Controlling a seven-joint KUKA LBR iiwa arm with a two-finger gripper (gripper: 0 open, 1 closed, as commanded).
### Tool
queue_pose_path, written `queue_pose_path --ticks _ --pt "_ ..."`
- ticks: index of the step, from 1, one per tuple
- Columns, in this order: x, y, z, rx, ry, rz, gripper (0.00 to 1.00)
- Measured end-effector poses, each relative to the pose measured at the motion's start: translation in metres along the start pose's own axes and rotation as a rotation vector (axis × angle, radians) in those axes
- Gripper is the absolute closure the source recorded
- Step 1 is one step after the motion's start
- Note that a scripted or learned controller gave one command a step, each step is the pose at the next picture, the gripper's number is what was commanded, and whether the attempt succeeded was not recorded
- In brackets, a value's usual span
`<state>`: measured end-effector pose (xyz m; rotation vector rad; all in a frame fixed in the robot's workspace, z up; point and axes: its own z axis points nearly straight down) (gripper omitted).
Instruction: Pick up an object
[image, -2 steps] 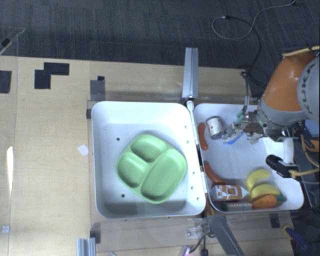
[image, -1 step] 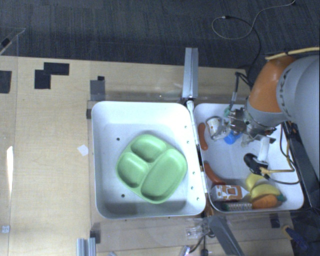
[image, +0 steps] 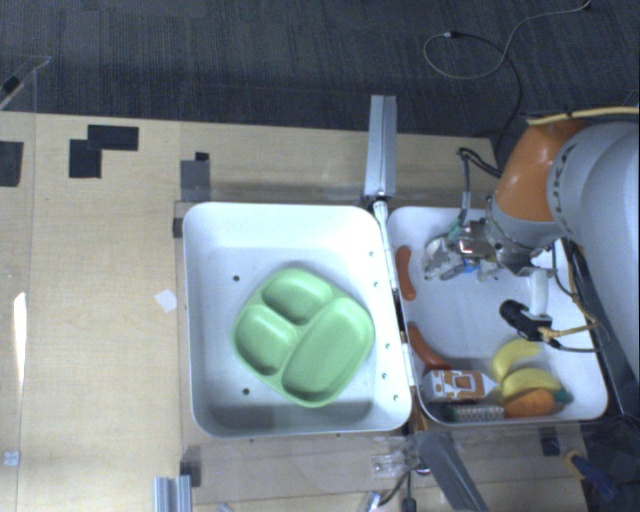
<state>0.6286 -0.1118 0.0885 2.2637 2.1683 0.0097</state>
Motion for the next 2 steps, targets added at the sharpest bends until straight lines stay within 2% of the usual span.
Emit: queue_pose_path --ticks 1,2 --pt "0.002 0.003 -0.013 -0.007 0.0 -0.004 1.0" --pt "0.051 0.011 -0.121 0.002 0.0 -0.008 1.0"
